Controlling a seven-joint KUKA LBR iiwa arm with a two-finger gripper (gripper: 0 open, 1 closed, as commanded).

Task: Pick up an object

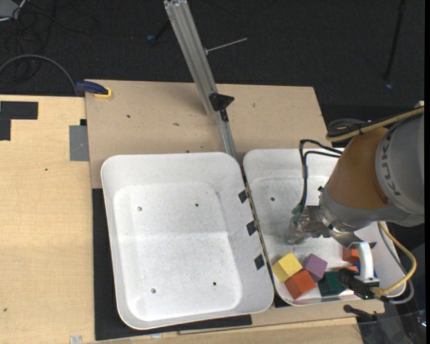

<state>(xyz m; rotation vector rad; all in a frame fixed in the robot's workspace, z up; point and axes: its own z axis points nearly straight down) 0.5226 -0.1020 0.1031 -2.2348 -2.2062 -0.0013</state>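
Judging from how things lay, the likeliest failure was a grasp that closed on nothing. The gripper (299, 229) sat low in the right bin (272, 178), over what looked like bare white floor, near the blocks but not over any one of them. The yellow block (288, 265) lay closest, just on the near side of it, with the purple block (316, 265) beside that, and the red block (299, 284) and green block (332, 284) crowded into the bin's near corner.

That crowding was the second risk. The four blocks lay packed close, some seeming to touch, so a descent onto one could have landed on an edge, shoved a neighbour aside or wedged two together. They also lay close to the bin's near wall, which left little room on that side. A tilted block, such as the red one appeared to be, might have slipped out under a squeeze.

A third worry was the view itself, since the bulky arm (365, 178) covered much of the right bin's far side and could have hidden other things there.

As for the gripper, how wide it stood could not be told, its tip being small and dark against the arm. Nothing was visibly held in it, and whether it touched the bin floor could not be told either. The left bin (175, 228) on the desk (272, 113) played no part
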